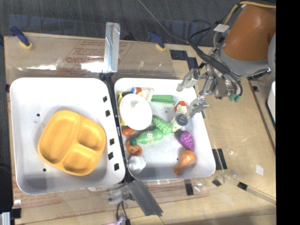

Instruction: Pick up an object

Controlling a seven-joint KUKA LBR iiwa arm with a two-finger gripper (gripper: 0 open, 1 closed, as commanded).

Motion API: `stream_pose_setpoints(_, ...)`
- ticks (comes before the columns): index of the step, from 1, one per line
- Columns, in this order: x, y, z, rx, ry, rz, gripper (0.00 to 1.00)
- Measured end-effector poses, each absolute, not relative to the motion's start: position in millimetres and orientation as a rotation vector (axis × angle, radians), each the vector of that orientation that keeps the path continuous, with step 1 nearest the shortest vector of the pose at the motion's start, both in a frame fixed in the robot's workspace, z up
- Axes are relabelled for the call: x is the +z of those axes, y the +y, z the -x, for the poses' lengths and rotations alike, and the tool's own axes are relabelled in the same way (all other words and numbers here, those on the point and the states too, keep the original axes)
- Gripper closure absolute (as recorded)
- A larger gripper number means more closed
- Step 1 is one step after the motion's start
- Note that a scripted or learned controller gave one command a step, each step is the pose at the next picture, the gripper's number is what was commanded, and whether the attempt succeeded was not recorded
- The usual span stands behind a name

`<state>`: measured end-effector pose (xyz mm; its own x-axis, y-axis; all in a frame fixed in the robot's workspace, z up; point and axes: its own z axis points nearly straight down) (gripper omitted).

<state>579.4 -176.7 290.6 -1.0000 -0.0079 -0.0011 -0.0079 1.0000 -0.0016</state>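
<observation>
The right bin [204,168] holds a jumble of toy food. A white bowl [136,111] lies at its left, with a green cylinder [162,98] and a small red and white bottle [180,108] to its right. Purple grapes [186,138] and an orange drumstick-shaped piece [185,159] lie near the right wall. A green bottle [147,137] and a green corn cob [161,124] sit in the middle. My gripper [193,93] hangs over the bin's upper right corner, open, with nothing between its fingers. The red and white bottle is just left of its lower fingertip [201,105].
The left bin [23,93] holds a yellow divided plate [71,141]. An orange pretzel [133,148] and a white crumpled piece [137,163] lie at the right bin's lower left. A small carton [145,93] sits by the far wall. Cables trail behind the wrist.
</observation>
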Motion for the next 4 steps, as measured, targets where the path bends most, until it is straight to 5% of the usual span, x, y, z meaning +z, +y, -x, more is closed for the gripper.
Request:
stream_pose_setpoints(1, 123, -184, -586.6, 0.006, 3.136, 0.300, 0.00)
stream_pose_setpoints(2, 98, -144, -571.8, -0.011, 3.124, 0.230, 0.00)
stream_pose_setpoints(3, 227, -214, -539.7, -0.012, 3.090, 0.507, 0.00)
stream_pose_setpoints(4, 92, -210, -575.2, 0.000, 3.075, 0.632, 0.00)
